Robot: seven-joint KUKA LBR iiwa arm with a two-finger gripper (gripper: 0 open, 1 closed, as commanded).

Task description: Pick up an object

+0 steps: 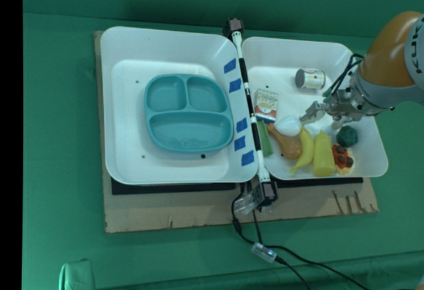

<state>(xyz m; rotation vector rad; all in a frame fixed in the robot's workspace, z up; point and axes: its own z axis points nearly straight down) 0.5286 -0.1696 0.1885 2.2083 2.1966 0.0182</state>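
My gripper [320, 116] hangs open over the right bin [371, 163], with nothing between its fingers. It is just right of a white egg [288, 126] and above a banana [305, 149] and a yellow block [323, 154]. A brown drumstick [285, 143] lies below the egg. A dark green broccoli piece [346, 136] sits to the gripper's right, and a pizza slice [343, 159] lies below it. A small can [309, 79] lies on its side toward the back. A small printed box [266, 104] rests near the divider.
The left bin [126, 57] holds a teal divided plate [189, 113]. A rail with blue tape marks [246, 120] runs between the bins. A green stick [266, 140] lies along it. Cables [265, 252] trail off the front of the bench.
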